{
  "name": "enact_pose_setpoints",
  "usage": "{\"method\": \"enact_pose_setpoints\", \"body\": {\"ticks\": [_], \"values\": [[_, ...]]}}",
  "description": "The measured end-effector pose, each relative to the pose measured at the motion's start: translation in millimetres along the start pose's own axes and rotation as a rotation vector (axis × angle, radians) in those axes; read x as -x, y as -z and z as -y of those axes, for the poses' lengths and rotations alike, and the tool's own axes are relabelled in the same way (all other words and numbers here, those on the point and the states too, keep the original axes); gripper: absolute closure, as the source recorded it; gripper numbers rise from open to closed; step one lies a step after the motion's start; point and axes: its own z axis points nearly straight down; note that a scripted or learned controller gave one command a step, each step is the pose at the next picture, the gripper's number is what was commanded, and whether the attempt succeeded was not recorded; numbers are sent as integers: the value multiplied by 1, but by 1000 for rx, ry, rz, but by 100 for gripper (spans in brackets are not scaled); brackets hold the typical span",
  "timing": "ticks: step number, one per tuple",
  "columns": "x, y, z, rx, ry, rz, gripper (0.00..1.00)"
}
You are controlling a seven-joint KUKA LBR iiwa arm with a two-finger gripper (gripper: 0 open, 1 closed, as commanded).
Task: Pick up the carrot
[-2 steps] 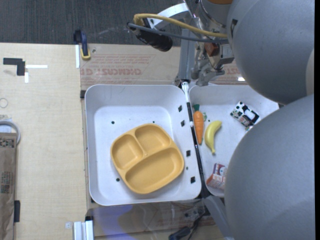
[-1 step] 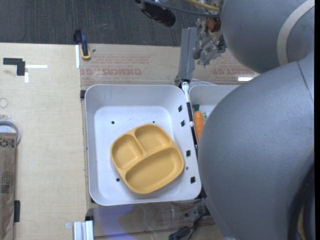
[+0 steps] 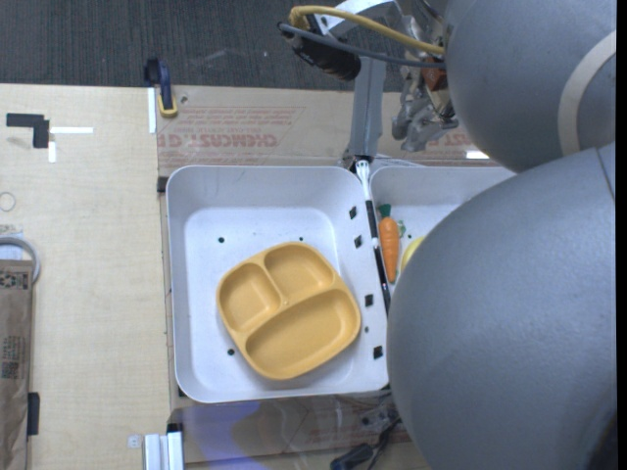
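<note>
A: Two white bins sit side by side on the table (image 3: pixel 78 292), and the carrot (image 3: pixel 390 247) lies in the right bin (image 3: pixel 431 186), tight against the wall it shares with the left bin (image 3: pixel 265 189).

B: How does the carrot look?

A: Small and slim, bright orange, with a green tuft at its far end. It lies lengthwise along the dividing wall, tip toward the camera. Just beside it on the right is a sliver of something pale yellow, mostly hidden behind the arm (image 3: pixel 509 331); I cannot tell what it is.

B: And the setting, biggest things first?

A: The grey arm bulks over the right side, covering most of the right bin. The table is pale wood-grain; a strip of brown cardboard (image 3: pixel 255 125) with faded red print lies across it behind the bins, and beyond that the floor (image 3: pixel 147 18) is dark grey carpet. A brown paper bag (image 3: pixel 14 351) pokes in at the left edge.

B: What is in the left bin?

A: One yellow divided plate (image 3: pixel 289 311), with two small compartments at the back, one large in front, nothing in them.

B: The pincer?

A: The pincer (image 3: pixel 423 125) hangs high above the far rim of the right bin, well apart from the carrot, a yellow cable (image 3: pixel 362 23) looping toward it. Whether it is released or clenched, I cannot tell.
</note>
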Motion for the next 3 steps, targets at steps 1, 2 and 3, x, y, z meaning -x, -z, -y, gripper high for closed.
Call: {"method": "enact_pose_setpoints", "body": {"ticks": [1, 2, 3], "values": [[-39, -116, 69, 0, 1, 0, 100], [-36, -326, 89, -1, 5, -7, 100], [8, -250, 14, -1, 4, 1, 100]]}}
